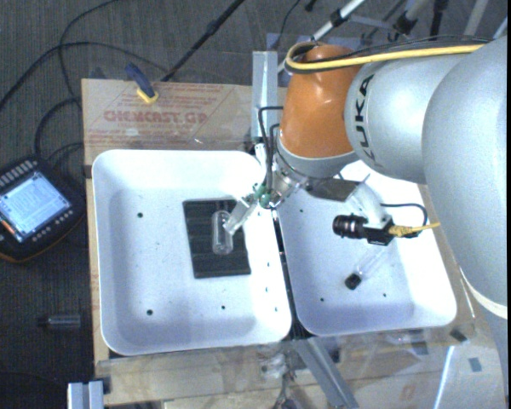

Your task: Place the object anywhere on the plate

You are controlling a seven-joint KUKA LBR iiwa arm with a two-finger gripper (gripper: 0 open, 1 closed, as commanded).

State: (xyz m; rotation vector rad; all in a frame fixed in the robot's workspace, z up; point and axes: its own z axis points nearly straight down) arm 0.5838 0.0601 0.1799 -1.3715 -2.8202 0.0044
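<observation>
Two white bins side by side. Left bin (128, 313) holds a dark flat plate (206, 258), rectangular, long axis running near-far, sitting a bit right of the bin's middle. Arm (392, 100) reaches in from the right, orange band over the seam between the bins.

Gripper (222, 233) slants down-left from the wrist and sits over the plate's middle. A pale, glassy object (221, 244) lies at its tip, on or just above the plate; its long axis looks near-far, roughly in line with the plate's. Cannot tell whether the jaws are spread or pressed together, nor whether they pinch the object or merely touch it: the tip and the object blur into one grey shape.

Key relation: object lies directly under the gripper tip, no offset left or right, and already inside the plate's outline. Judgement: task is at or near the release step; if the object is held, a straight release should leave it on the plate, with margin on all sides.

Right bin (409, 313) has a small black piece (353, 281) near its middle, well apart from the plate. A black camera (358, 227) with a yellow lead hangs off the arm above that bin. Pendant (25, 204) on the floor far left.
</observation>
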